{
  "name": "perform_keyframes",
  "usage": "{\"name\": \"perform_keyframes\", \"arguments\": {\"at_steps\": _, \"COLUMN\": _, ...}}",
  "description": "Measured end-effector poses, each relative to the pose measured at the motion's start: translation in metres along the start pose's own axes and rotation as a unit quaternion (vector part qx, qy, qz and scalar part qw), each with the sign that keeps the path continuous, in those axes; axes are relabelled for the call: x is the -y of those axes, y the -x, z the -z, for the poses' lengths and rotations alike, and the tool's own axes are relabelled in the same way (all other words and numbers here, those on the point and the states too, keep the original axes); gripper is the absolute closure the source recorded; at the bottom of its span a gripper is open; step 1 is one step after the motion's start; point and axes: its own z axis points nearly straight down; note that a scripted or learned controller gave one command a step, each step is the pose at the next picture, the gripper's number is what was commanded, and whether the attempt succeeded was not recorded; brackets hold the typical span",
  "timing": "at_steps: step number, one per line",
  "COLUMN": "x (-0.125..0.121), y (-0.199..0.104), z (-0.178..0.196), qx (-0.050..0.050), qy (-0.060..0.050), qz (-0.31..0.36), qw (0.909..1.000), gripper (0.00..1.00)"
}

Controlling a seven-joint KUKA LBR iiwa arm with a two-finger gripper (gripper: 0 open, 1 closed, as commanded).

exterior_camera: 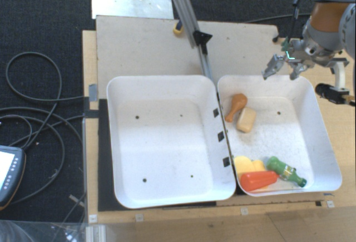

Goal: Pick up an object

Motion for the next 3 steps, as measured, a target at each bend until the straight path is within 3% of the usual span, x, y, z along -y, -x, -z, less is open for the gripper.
{"name": "perform_keyframes", "arguments": {"at_steps": 1, "x": -0.001, "y": 0.0, "z": 0.003, "qx": 0.001, "qy": 0.002, "qz": 0.001, "qw": 1.0, "gripper": 0.0}}
{"name": "perform_keyframes", "arguments": {"at_steps": 3, "x": -0.001, "y": -0.002, "z": -0.111, "qx": 0.001, "qy": -0.001, "qz": 0.001, "qw": 1.0, "gripper": 0.0}}
